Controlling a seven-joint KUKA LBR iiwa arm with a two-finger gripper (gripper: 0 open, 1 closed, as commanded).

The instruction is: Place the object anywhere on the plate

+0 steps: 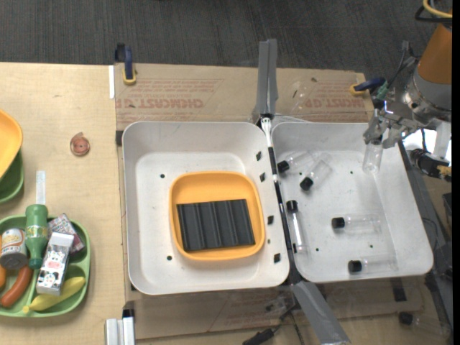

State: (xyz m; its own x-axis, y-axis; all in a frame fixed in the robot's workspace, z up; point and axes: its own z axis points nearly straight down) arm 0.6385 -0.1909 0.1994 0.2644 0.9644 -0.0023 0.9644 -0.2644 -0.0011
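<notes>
An orange plate (215, 185) with a dark ridged insert lies in the left bin (144, 192). My gripper (381, 134) hangs over the far right corner of the right bin (402, 214). A clear vial (371, 155) hangs upright from between its fingers, above the bin floor. Several more clear vials with black caps lie in the right bin: two near the back left (284, 166) (307, 183), one along the left wall (292, 208), one in the middle (338, 223) and one at the front (354, 267).
A raised divider (277, 192) runs between the two bins, between my gripper and the plate. A green tray of toy food (43, 264) and an orange bowl (7, 146) sit on the wooden table far left.
</notes>
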